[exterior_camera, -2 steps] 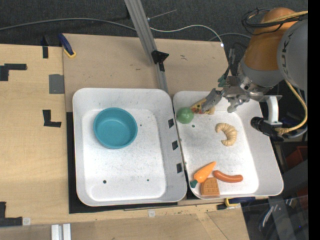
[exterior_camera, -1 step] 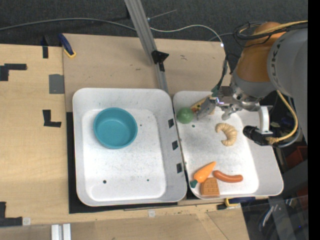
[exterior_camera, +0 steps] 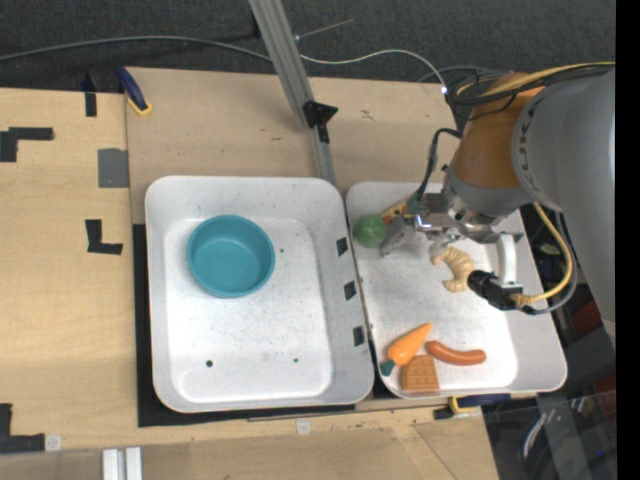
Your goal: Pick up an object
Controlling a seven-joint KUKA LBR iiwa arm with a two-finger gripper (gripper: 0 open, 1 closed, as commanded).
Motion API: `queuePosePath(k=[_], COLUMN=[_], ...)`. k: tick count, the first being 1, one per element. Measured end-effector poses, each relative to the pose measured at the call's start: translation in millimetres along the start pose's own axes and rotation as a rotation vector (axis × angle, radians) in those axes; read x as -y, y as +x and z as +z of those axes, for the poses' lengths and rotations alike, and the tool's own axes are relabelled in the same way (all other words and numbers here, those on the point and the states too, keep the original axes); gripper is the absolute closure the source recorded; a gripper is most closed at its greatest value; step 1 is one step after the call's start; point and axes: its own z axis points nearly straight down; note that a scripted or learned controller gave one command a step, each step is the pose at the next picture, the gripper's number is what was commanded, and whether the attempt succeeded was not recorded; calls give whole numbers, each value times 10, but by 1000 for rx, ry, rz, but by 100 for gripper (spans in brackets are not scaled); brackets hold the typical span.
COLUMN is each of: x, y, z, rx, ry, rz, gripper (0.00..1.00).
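My gripper (exterior_camera: 392, 230) hangs low over the upper left corner of the right bin (exterior_camera: 535, 368). It is open, and its fingers point left toward a green round toy (exterior_camera: 369, 230) that lies just beside the tips, not between them. A tan curled piece (exterior_camera: 456, 267) lies below the wrist. Near the bin's front lie an orange carrot (exterior_camera: 409, 344), a red sausage (exterior_camera: 457, 354) and a brown waffle piece (exterior_camera: 421, 374).
The left bin (exterior_camera: 250, 368) holds a teal bowl (exterior_camera: 232, 255) in its upper left part. A grey metal pole (exterior_camera: 290, 63) slants down to the bins' back edge. Cables trail from the arm on the right.
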Motion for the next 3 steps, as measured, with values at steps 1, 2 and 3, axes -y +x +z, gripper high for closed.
queuePosePath(k=[1,2,3], x=[-9,-93,-98], y=[6,83,88], z=[-127,-671,-969], rx=[-1,0,0], ry=[-3,-11,-9], rz=[-1,-1,0], gripper=[100,100,100])
